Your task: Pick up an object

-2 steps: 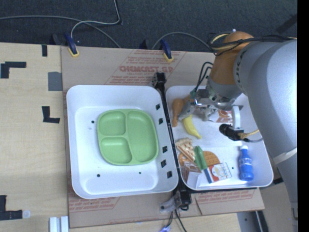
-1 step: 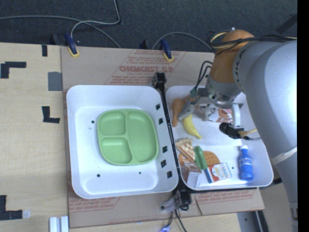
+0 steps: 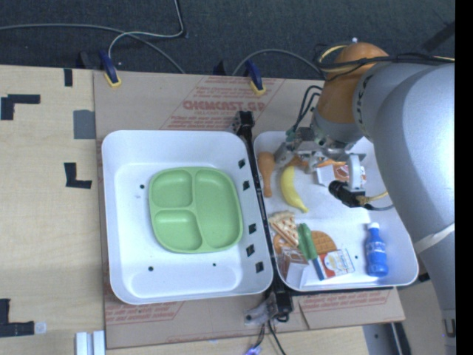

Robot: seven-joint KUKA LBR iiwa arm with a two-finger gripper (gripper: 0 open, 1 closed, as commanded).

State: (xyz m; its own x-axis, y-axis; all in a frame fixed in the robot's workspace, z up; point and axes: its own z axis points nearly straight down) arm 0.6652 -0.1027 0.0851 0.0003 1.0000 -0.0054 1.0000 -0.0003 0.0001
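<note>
Near edge of the desk [image 3: 52,220]: right bin [image 3: 403,268] holds a blue bottle [image 3: 375,250], green marker [image 3: 307,241] and snack packets. Left bin [image 3: 118,198] carries a green divided plate [image 3: 196,207]. Farther back, the banana [image 3: 290,189] lies just beneath the claw [image 3: 301,152], apparently positioned for descent. Claw opening: cannot tell.

The wooden bench [image 3: 44,220] bears a cardboard sheet [image 3: 185,102] under two white bins [image 3: 118,150].

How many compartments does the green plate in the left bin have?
3. The green plate has one at upper left, one at lower left, and a larger one along its right side.
</note>
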